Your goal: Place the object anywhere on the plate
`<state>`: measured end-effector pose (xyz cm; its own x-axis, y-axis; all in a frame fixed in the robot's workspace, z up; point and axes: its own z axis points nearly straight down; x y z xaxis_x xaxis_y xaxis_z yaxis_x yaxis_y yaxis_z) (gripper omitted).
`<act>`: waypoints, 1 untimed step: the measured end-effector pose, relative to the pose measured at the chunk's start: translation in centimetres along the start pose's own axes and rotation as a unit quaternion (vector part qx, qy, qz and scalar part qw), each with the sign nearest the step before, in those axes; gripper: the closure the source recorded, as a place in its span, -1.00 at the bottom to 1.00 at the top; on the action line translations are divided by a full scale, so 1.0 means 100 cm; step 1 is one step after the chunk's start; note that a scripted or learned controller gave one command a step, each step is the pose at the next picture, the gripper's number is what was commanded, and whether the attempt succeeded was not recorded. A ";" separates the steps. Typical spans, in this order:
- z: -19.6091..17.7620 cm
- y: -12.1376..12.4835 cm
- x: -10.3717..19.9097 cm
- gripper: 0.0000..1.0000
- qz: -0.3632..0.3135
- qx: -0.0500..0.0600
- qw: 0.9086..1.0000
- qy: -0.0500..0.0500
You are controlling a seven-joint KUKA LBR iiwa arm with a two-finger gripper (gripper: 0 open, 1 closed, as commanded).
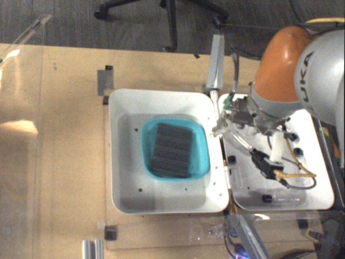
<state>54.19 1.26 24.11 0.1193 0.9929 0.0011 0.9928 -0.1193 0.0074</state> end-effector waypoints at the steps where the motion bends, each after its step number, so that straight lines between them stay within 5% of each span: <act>1: 0.006 -0.013 0.067 -1.00 0.017 0.002 1.000 0.000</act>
